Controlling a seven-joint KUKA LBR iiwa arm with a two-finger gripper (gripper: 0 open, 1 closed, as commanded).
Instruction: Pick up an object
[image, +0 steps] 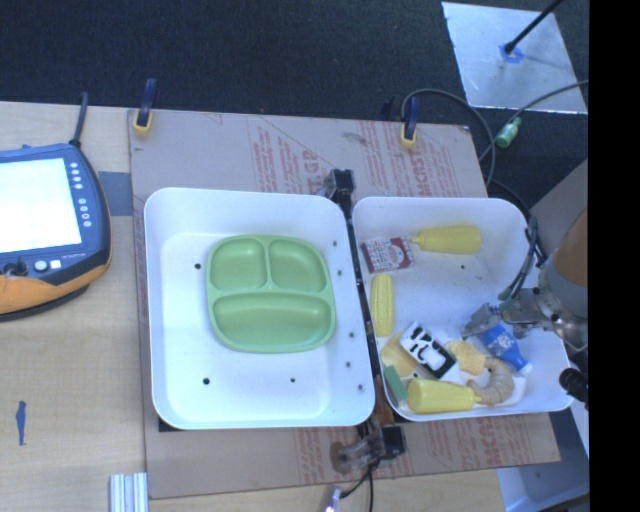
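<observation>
My gripper (497, 320) hangs low over the right side of the right bin (470, 272), reaching in from the right edge. Just below it lies a small blue and white object (505, 348). Toys are piled along the bin's front: a black and white block (428, 351), a yellow bottle (438, 397), a pale shrimp (494, 383) and a small yellow piece (466, 355). A corn cob (382, 303) lies by the left wall. A second yellow bottle (448, 239) and a red-brown packet (386, 254) lie at the back. Nothing shows in the gripper's grasp.
The left bin (170, 300) holds a green divided plate (270, 293). A tablet pendant (45, 225) rests on the bench at the far left. Cables (470, 115) run behind the right bin, and clamps hold the cardboard sheet at the back.
</observation>
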